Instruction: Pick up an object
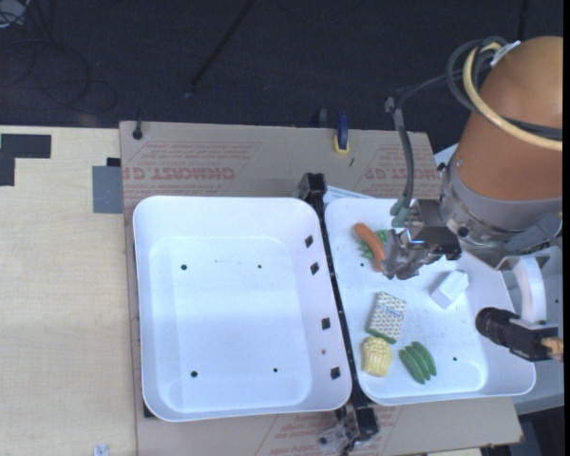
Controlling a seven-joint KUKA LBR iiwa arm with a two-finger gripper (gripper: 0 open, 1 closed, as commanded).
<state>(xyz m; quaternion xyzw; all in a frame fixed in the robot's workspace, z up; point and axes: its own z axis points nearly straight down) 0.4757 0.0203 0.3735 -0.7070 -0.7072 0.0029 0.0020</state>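
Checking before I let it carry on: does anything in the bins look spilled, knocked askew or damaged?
Nothing stands out. The carrot, checked block, corn, green pods and white block lie apart inside the right bin. The pincer is beside the carrot.

two bins are set side by side on a cardboard sheet (266, 160) on the bench: left bin (161, 388) and right bin (513, 383), touching along their inner walls. all loose items are found in the right bin. a carrot (370, 244) lies toward its far left, with the gripper (402, 266) just to its right. a small block (447, 289) sits right of the gripper. nearer the camera, a patterned pouch (388, 315) is placed above a corn cob (376, 356); a pea pod (418, 361) lies just right of the cob.
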